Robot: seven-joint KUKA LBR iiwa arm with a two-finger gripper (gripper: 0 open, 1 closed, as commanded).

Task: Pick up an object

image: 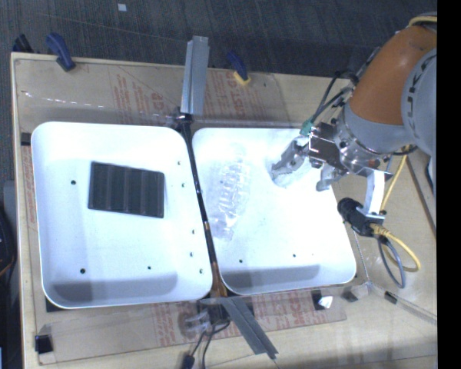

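Hand (301, 165), fingers spread and holding nothing, hovers near a clear plastic bottle (229, 194) to its left.

- A clear plastic bottle (229, 194) is seen lying on its side on the floor of the right bin (334, 271), in that bin's left half, close to the wall shared with the left bin (54, 141). It is see-through and ribbed, and its outline is faint against the white.
- A flat, dark grey rectangular object (127, 190) with ridged stripes is laid in the left bin, slightly tilted, towards the far side.
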